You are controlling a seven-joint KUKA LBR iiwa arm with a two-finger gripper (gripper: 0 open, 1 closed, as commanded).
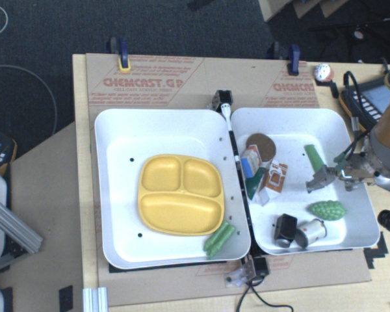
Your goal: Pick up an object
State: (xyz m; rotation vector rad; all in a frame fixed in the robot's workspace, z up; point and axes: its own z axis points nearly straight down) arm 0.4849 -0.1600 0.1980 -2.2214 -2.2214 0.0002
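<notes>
The left bin (110, 174) holds a yellow divided plate (181, 195), and a green pod (219, 238) lies just off that plate's lower right corner. Further right of the plate, past the bins' shared wall, the right bin (292, 117) carries a clutter of candidates: a brown disc (264, 145), a blue and white packet (249, 163), an orange and white packet (275, 177), a green stick (313, 156), a bumpy green lump (327, 209), and a black and silver piece (298, 231).

The gripper (325, 177) hangs low in that bin, far right of the plate, between the stick and the lump. Whether its grip is spread or closed I cannot tell. Nothing shows in it, so the pick looks not yet made: choosing, closing and lifting are all left.

The board (143, 80) behind the bins reads "CHEMCAST" in red print, twice. The packets' print is too small to read.
</notes>
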